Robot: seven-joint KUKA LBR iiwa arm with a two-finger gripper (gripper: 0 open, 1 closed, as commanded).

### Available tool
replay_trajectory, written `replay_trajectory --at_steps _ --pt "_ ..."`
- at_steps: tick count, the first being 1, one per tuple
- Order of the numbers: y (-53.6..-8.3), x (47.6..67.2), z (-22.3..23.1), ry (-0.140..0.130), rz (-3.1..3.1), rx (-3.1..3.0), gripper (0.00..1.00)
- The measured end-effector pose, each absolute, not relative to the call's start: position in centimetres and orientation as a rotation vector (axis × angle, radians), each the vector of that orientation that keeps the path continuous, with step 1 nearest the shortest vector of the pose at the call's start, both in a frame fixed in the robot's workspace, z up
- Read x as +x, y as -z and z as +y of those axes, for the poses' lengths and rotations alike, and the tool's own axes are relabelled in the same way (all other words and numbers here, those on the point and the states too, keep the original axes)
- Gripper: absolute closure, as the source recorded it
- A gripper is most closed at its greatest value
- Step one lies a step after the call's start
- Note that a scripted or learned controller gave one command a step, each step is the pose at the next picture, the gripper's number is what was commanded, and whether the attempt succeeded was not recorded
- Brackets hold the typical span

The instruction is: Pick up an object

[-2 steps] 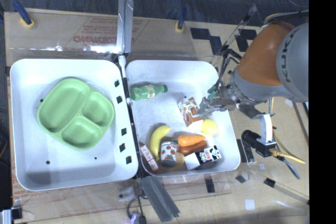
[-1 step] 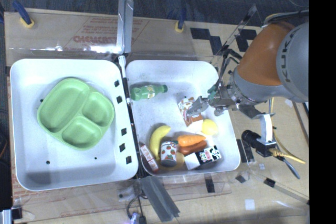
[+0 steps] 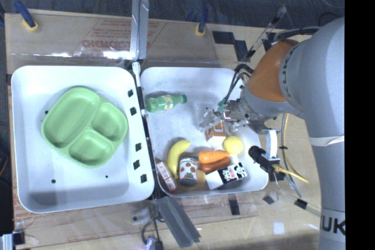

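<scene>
Bins sit side by side across the middle of the frame: the left bin (image 3: 35, 184) carries a green divided plate (image 3: 85, 125), and the right bin (image 3: 193, 76) holds everything I might pick. My gripper (image 3: 215, 120) hangs over the centre-right of that right bin, low among the clutter, and from this slanted overhead view I cannot tell how it is set or whether anything is in it. Something small and orange-brown lies right at its tip, too blurred to name. Just below it toward the lower edge of the frame are a yellow ball (image 3: 232, 144), a carrot (image 3: 213, 157), a banana (image 3: 176, 153), a small can (image 3: 188, 171) and a black-and-white carton (image 3: 233, 173), packed so they touch. A green bottle (image 3: 166, 102) lies on its side alone toward the upper left of that bin. My worry is the crowding: coming down here I could land on two things at once, nudge the round ball away, or pinch an edge and let it slip on the lift.
</scene>
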State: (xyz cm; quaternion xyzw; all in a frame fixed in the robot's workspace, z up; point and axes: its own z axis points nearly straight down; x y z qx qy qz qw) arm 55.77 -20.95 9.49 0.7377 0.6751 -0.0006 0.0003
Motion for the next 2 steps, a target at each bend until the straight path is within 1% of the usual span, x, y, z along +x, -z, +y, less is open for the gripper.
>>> replay_trajectory --at_steps 1,2 --pt "-12.3 59.5 -19.6 0.0 1.788 2.582 0.0" --pt "-9.2 56.6 -20.2 0.003 1.794 2.579 0.0"
